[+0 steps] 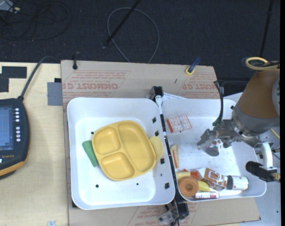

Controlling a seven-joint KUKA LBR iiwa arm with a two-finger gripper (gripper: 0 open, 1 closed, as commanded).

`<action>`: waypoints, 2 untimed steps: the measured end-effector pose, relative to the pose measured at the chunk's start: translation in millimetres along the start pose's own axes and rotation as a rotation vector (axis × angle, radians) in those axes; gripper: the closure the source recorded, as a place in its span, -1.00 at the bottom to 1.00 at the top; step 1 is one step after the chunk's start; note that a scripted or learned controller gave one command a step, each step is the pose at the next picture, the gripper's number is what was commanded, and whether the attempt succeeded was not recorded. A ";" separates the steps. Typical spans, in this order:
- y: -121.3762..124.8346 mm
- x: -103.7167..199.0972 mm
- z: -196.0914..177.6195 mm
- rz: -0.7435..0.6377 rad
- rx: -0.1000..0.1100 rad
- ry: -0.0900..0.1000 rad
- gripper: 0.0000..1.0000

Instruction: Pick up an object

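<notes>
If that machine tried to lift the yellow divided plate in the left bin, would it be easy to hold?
Probably awkward. The yellow divided plate looks stiff and light, like molded plastic, so it should not flop. Its wide, shallow shape and smooth surface may slip from the end effector. It lies partly over a green object, so it might rock.

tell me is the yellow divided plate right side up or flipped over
Right side up. The yellow plate lies in the left bin with its three compartments showing as hollows facing the camera.
</notes>
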State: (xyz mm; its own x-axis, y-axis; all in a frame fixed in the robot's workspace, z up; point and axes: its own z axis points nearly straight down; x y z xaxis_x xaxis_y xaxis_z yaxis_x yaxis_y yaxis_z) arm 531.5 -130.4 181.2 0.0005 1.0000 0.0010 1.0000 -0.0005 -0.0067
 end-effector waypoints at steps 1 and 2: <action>35.1 -48.6 92.1 0.001 0.004 0.001 -1.00; 35.3 -48.9 81.0 -0.001 0.006 0.002 1.00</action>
State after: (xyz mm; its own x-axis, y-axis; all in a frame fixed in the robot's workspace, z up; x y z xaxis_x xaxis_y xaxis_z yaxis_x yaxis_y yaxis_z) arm 566.2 -179.3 99.9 -0.0003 1.0000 0.0035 0.9999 0.0004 -0.0130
